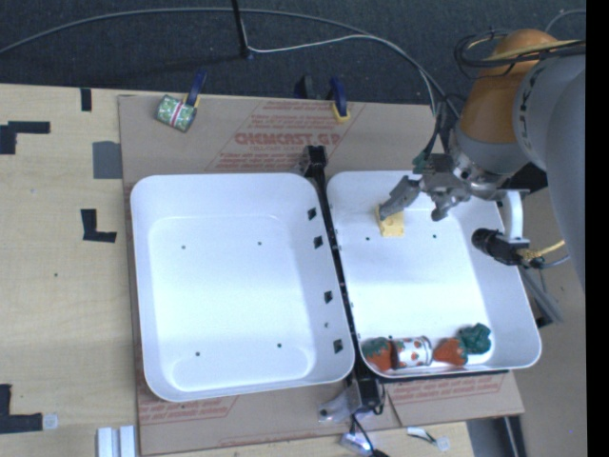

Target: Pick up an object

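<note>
My gripper (416,208) hovers over the far part of the right bin (500,284), its two grey fingers spread open with nothing between them. A small yellow block (391,225) lies on the bin floor just under the tip of the left finger (393,203). Along the bin's near edge sit an orange and green piece (379,353), a red and white can (412,352), an orange piece (449,353) and a green piece (476,336).
The left bin (152,255) stands beside the right one, with a black divider (328,255) between them. A small green and white object (176,112) lies on the bench at the back left. Clamps (338,98) and a black cable (285,41) sit behind the bins.
</note>
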Robot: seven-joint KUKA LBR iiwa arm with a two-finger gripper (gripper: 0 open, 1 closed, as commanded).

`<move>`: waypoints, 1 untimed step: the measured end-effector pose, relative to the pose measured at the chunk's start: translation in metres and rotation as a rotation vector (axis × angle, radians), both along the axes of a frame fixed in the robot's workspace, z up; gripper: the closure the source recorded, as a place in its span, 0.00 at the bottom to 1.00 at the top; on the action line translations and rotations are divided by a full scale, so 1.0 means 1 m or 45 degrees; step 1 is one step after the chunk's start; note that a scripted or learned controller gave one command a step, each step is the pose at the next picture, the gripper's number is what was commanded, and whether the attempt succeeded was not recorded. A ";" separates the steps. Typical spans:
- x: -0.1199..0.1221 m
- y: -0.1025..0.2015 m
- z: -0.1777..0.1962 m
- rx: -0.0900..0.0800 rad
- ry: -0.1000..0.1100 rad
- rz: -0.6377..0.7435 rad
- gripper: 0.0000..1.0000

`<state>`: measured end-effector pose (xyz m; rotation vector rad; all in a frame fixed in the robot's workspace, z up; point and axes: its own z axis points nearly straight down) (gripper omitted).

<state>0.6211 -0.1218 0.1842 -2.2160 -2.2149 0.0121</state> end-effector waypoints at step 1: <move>0.022 -0.001 -0.104 -0.001 -0.006 0.002 0.00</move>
